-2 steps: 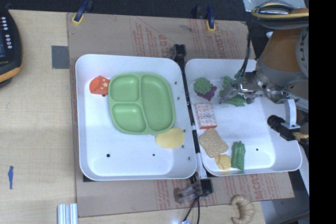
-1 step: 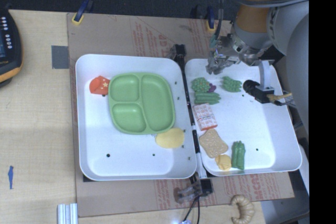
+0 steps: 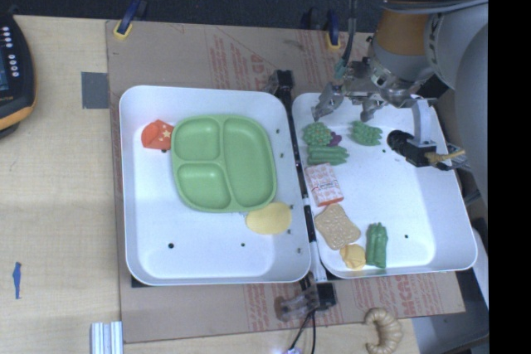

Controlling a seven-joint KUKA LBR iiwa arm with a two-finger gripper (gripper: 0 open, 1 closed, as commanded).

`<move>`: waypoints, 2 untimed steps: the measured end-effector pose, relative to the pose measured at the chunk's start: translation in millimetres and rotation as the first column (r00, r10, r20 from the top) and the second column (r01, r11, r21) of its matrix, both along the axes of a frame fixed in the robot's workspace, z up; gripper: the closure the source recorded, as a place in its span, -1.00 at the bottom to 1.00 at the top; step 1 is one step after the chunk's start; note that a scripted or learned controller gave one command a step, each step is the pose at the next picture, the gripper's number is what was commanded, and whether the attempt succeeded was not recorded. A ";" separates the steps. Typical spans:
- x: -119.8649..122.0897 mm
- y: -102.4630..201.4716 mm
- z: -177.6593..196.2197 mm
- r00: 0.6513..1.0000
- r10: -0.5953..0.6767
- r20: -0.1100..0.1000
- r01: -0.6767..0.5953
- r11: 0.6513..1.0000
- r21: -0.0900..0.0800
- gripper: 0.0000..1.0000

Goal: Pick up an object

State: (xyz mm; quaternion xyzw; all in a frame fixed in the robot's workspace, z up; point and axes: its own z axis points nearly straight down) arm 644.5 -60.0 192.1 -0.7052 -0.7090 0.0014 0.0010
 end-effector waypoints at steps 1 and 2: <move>12.5 2.4 0.3 1.000 0.001 0.004 -0.001 1.000 -0.001 -1.00; 11.7 24.4 -0.2 1.000 0.001 -0.001 -0.001 1.000 0.001 -1.00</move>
